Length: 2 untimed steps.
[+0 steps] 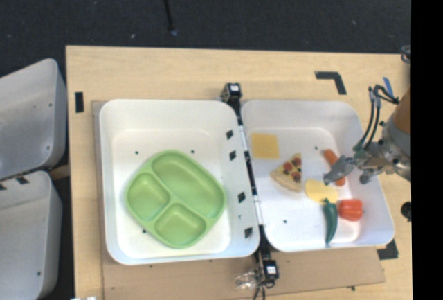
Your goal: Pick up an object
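Nearest the camera, at the bottom edge of the tabletop point(83, 271), a small black clip point(266, 268) sits at the junction of the 2 bins. Just above it, in the right bin point(291, 233), a green chili pepper point(331, 219) lies roughly upright near the bin's front right corner, with a red-orange pepper piece point(351, 208) just beside it on the right. A pale yellow round piece point(317, 190) lies close above the chili's top end.

In the left bin point(111, 153), a green plate point(175, 198) with 3 compartments rests tilted on the bin floor, toward the front and centre.

Further up the right bin, a pizza slice point(289, 172) with dark and red toppings lies near the middle, and a yellow square cheese slice point(265, 145) lies beyond it, near the divider. An orange-red carrot-like piece point(333, 160) lies on the right half of the bin, partly covered by the pincer point(340, 171).

The pincer hangs low over the right half of the right bin, its grey fingers point(336, 173) pointing left toward the yellow piece and overlapping the carrot-like piece. I cannot tell whether the pincer is released or clenched, nor whether anything sits between its fingers. The arm point(394, 146) enters from the right with cables looping above it.

At the far side, another black clip point(231, 91) marks the top of the divider, and a black corner mark point(332, 80) lies on the bare wood beyond the right bin.
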Each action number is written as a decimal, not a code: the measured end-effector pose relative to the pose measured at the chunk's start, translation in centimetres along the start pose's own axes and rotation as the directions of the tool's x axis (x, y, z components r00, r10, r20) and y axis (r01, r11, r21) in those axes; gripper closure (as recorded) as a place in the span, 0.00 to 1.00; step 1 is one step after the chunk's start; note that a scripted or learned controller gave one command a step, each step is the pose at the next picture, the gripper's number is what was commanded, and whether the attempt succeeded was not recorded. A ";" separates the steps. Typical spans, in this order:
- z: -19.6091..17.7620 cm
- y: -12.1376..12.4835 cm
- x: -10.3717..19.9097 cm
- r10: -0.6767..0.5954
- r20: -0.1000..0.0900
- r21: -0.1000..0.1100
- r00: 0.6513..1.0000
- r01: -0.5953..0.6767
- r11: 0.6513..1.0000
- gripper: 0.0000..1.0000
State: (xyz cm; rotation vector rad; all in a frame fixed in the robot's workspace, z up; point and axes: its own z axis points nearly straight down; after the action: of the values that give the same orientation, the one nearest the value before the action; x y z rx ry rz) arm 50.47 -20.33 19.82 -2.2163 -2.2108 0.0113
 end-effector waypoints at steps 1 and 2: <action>-0.8 0.3 0.0 -0.004 0.004 -0.013 1.000 0.004 1.000 0.00; 5.5 0.1 -0.2 -0.002 0.003 -0.009 1.000 0.002 1.000 0.00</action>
State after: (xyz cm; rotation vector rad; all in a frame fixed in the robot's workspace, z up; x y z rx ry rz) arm 50.49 -20.49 14.29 -2.2198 -2.2196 0.0044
